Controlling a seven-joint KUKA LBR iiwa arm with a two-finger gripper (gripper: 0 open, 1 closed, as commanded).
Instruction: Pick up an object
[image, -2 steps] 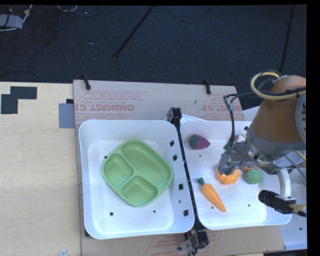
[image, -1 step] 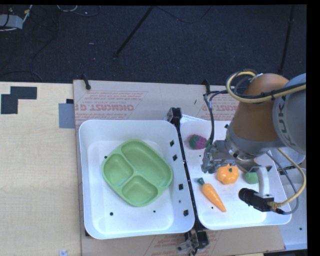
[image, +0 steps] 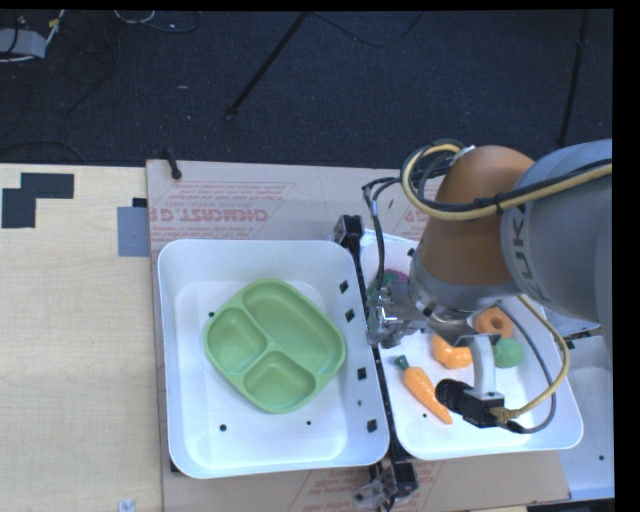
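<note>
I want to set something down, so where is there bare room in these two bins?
Left bin: bare floor around the green divided plate, widest along the front wall and left wall. Right bin: crowded, with the arm over the carrot and other toys.

You see two white bins: the left bin (image: 190, 300) holds a pale green plate (image: 275, 345) with three sections, plain and unpatterned. In the right bin (image: 560, 425), lower right of the frame, you have an orange carrot (image: 428, 393) with a small green top, an orange chunk (image: 451, 352), an orange ring (image: 492, 322) and a green lump (image: 509, 352). The arm (image: 560, 240) is grey, its band (image: 475, 225) orange-brown, with yellow and black cables (image: 440, 190) looped over it. The bench (image: 70, 340) is light wood with black and grey squares at upper left. Cardboard (image: 230, 205) under the bins is tan with red print.
</note>
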